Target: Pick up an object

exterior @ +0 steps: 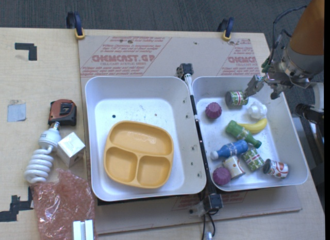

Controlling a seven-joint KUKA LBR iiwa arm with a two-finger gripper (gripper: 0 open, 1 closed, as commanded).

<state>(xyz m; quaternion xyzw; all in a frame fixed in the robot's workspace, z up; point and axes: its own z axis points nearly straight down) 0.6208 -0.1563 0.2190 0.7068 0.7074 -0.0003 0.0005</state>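
Camera view: the tool (256, 85) hangs over the right white bin (296, 136), its grip state unreadable; the small green-labelled can (236, 98) lies on its side just left.

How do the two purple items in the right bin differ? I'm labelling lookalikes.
The purple ball lies at the far left of the right bin; the purple lump sits at the near edge. The ball lies apart from its neighbours; the lump touches a small can. Both are round, similar in size.
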